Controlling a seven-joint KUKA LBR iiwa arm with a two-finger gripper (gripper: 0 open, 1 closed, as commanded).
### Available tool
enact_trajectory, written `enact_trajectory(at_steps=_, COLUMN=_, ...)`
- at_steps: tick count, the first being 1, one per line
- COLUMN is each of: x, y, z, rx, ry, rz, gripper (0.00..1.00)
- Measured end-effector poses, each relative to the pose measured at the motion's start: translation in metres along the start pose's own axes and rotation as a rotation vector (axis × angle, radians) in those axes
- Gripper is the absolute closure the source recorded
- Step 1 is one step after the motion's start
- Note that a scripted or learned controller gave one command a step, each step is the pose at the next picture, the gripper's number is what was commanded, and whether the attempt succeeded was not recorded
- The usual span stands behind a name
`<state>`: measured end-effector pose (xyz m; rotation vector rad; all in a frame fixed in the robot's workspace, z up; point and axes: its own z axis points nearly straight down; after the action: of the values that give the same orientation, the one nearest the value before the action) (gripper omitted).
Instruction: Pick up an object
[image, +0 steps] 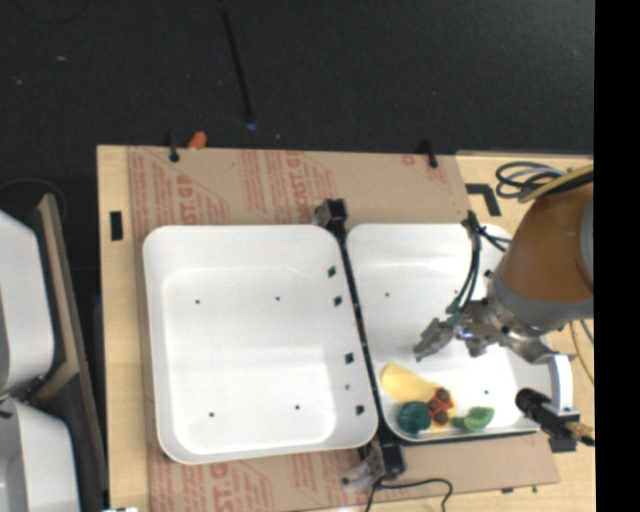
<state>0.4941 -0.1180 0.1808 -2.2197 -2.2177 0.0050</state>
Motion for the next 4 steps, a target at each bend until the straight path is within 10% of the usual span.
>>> enact_trajectory(at_steps=1, x=0.01, y=0.001, z=0.053, rx=-0.001, ry=0.0, rz=-0.001, gripper=0.0)
enact_trajectory(at_steps=2, x=0.009, y=0.002, z=0.04, rx=-0.007, ry=-0.001, rz=0.001, gripper=1.0)
enact_trajectory(at_steps=4, x=0.017, y=0.001, z=-0.08, rx=-0.012, ry=-0.001, rz=-0.001, gripper=1.0)
